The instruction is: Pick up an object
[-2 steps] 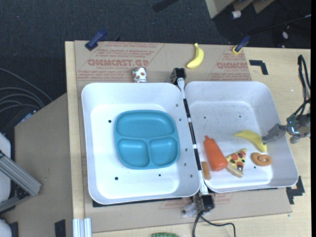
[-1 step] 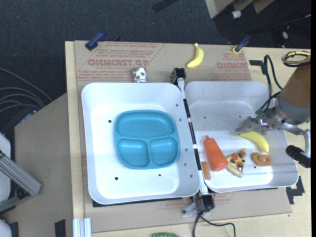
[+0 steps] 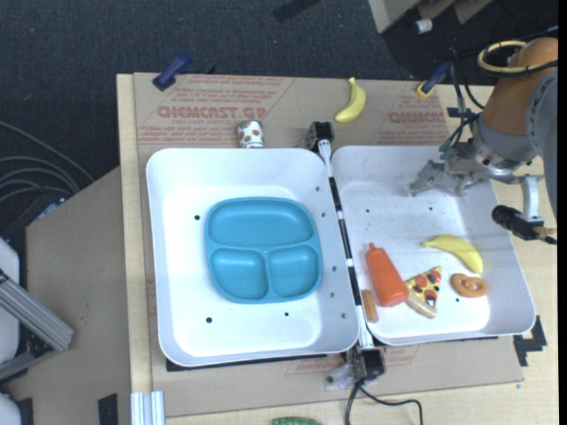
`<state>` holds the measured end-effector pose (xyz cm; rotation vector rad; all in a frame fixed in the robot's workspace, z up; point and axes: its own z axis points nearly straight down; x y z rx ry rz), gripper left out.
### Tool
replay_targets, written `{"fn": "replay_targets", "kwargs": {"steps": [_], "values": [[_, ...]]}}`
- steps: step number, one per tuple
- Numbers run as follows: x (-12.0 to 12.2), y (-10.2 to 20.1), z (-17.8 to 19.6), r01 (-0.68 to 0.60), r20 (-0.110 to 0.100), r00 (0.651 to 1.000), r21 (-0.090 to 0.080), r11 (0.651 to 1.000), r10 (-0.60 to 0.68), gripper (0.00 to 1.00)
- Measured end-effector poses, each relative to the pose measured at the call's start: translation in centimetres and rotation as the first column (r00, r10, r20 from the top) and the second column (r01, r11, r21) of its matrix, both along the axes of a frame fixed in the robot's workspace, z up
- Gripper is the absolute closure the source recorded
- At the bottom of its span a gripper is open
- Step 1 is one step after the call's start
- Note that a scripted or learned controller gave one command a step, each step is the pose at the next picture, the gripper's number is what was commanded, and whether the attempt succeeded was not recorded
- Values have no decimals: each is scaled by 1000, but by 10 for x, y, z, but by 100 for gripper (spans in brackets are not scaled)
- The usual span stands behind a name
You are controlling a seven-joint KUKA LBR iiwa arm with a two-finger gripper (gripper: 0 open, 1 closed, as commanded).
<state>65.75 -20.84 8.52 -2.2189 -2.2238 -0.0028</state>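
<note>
The right bin (image 3: 403,326) holds several toy foods in its near half. They are a red-orange bottle (image 3: 384,274), a pizza slice (image 3: 425,290), a yellow banana (image 3: 456,251), a small donut (image 3: 468,284) and a thin brown piece (image 3: 369,305) by the left wall. My gripper (image 3: 434,181) hangs low over the far part of this bin, well behind the foods. Its grey fingers are splayed open with nothing between them.
A blue divided plate (image 3: 262,246) lies in the left bin (image 3: 177,317). On the bench behind the bins lie a second banana (image 3: 352,103) and a small patterned cup (image 3: 251,133). The arm's orange band (image 3: 518,104) is at the far right.
</note>
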Motion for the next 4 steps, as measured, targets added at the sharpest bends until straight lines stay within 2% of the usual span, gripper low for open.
{"fn": "replay_targets", "kwargs": {"steps": [1,2,3,4], "values": [[1,0,11,-1,2,1000,-3,1000,1,100],[1,0,10,-1,1,1000,-3,1000,1,0],[1,0,21,-3,4,1000,-5,1000,3,100],[1,0,21,-3,3,1000,-5,1000,3,0]]}}
